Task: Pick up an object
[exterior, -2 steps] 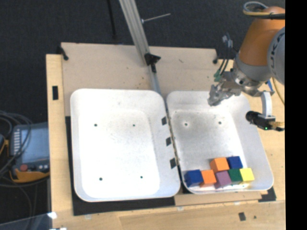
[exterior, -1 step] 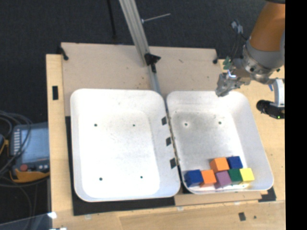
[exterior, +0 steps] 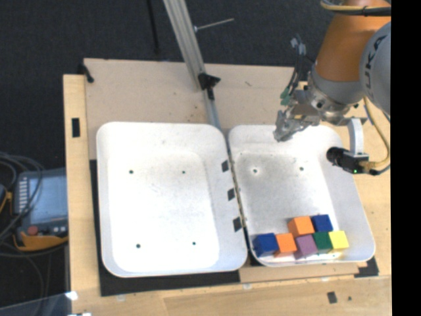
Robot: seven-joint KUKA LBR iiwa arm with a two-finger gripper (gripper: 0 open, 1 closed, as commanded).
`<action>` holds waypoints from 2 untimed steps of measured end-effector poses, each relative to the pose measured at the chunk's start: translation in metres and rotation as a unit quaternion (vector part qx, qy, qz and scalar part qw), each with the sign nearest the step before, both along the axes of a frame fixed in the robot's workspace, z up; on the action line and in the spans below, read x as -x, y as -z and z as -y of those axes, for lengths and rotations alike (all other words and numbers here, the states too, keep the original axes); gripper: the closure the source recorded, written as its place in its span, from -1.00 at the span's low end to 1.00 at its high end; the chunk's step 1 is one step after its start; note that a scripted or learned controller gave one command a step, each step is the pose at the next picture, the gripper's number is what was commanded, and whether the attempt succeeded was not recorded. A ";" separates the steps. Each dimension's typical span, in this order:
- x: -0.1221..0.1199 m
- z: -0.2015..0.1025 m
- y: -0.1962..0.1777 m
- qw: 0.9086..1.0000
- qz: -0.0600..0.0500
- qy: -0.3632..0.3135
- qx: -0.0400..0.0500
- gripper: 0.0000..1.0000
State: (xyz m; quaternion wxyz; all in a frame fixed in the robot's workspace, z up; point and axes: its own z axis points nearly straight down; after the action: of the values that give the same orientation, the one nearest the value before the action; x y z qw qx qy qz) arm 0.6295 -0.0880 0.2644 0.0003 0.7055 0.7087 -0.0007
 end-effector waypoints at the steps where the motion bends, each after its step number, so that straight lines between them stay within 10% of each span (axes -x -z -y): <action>1: 0.007 -0.058 0.012 1.000 0.000 -0.001 -0.001 1.00; 2: 0.021 -0.112 0.009 1.000 0.000 -0.002 -0.002 1.00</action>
State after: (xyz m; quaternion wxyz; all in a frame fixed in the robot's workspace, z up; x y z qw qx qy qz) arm 0.6082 0.0241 0.2558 -0.0005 0.7045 0.7097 0.0007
